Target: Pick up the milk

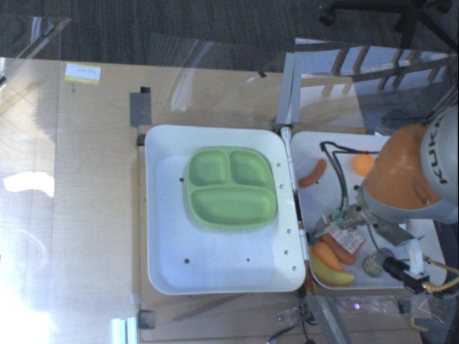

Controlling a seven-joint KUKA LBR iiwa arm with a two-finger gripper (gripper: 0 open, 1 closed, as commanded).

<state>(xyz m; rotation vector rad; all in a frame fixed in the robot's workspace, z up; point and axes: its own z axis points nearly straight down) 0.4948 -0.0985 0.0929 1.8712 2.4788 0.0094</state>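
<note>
The milk (pixel 349 241) is a small white carton with red print, lying in the right bin (pixel 308 143) near its front left corner. It rests against a carrot (pixel 331 252). My gripper (pixel 337 223) hangs low just above and to the left of the carton, at the end of the grey arm with its orange band (pixel 400 172). The arm's bulk covers much of the right bin, and the gripper's tips blur into the clutter below.
A green divided plate (pixel 231 188) sits in the left bin (pixel 215 264). The right bin also holds a sausage (pixel 312 173), an orange (pixel 363 164), a banana (pixel 332 273) and a small round greyish item (pixel 372 265). A black cable (pixel 337 165) loops over it.
</note>
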